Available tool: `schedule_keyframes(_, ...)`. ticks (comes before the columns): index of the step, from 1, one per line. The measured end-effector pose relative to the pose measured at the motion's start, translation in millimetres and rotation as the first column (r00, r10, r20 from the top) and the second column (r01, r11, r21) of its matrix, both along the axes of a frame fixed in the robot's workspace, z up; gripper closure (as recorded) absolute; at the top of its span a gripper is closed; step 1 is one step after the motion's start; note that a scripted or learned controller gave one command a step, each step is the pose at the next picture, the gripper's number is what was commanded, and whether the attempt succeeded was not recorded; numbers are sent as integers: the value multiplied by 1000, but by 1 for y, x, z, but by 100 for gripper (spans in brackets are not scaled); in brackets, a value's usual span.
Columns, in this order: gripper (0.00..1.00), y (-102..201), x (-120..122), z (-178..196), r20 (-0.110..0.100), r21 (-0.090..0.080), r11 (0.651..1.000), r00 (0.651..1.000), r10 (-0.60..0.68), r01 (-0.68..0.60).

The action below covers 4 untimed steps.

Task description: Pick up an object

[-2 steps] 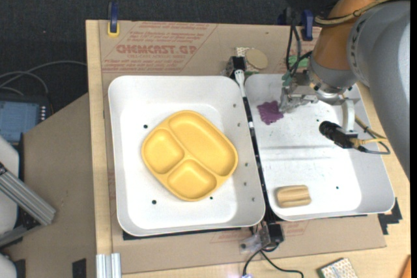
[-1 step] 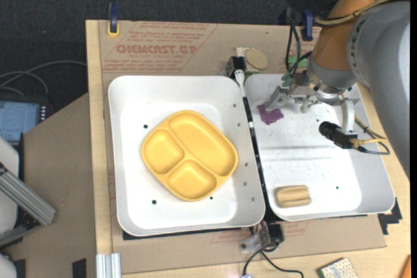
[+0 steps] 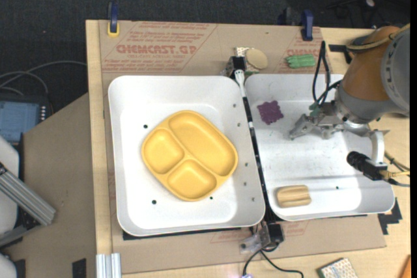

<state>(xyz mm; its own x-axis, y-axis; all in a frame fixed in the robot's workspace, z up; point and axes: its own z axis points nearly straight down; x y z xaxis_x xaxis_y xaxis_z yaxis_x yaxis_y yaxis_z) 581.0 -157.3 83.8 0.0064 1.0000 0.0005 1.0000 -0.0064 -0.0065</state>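
A purple, knobbly object lies in the right bin, near its back left corner. A tan, bun-shaped object rests by that bin's front edge. My gripper hangs over the middle of the right bin, to the right of the purple object and a short gap from it. Its fingers are spread open with nothing between them. The grey arm with its orange band reaches in from the right.
In the left bin sits a yellow divided plate. Behind the bins, a green object and a round tan piece lie on the cardboard bench. A black cable fitting sticks out beside the arm.
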Motion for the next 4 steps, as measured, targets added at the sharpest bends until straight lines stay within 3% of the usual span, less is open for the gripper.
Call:
schedule_keyframes(1,0,45,20,1,9,-1,1000,1000,11,-11)
schedule_keyframes(2,0,61,65,2,12,-2,1000,1000,10,-10)
schedule_keyframes(3,0,1,66,1,10,-5,1000,1000,2,-2)
schedule_keyframes(4,0,8,87,8,12,-3,1000,1000,8,-8)
